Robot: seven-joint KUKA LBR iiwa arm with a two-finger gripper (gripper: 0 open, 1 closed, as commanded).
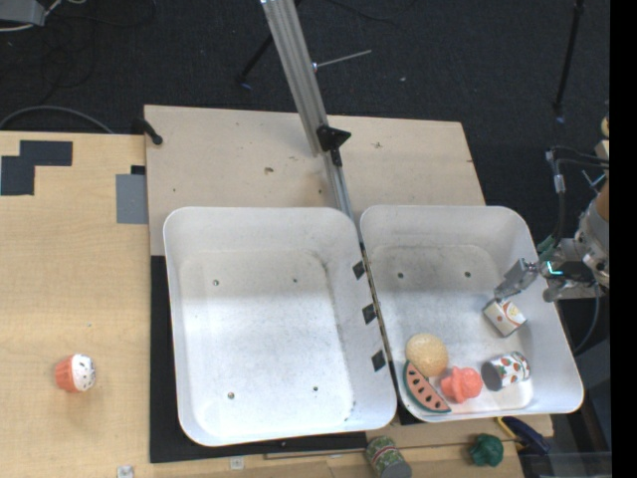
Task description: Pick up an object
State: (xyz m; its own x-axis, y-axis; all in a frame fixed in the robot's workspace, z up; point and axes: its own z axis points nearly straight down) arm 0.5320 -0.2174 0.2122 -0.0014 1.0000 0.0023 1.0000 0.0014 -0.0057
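Gripper [528, 282] is hovering at the right bin's [438, 229] right edge, fingers apart, gripping nothing. A small white box [505, 314] is lying just below it.

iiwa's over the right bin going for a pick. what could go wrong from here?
1. The end effector sits by the small white box close to the right bin's outer wall; a descent may clip the rim.
2. The box lies tilted, so it could slip aside.
3. The watermelon slice, pink toy and tan ball are bunched; a grasp there may jam.
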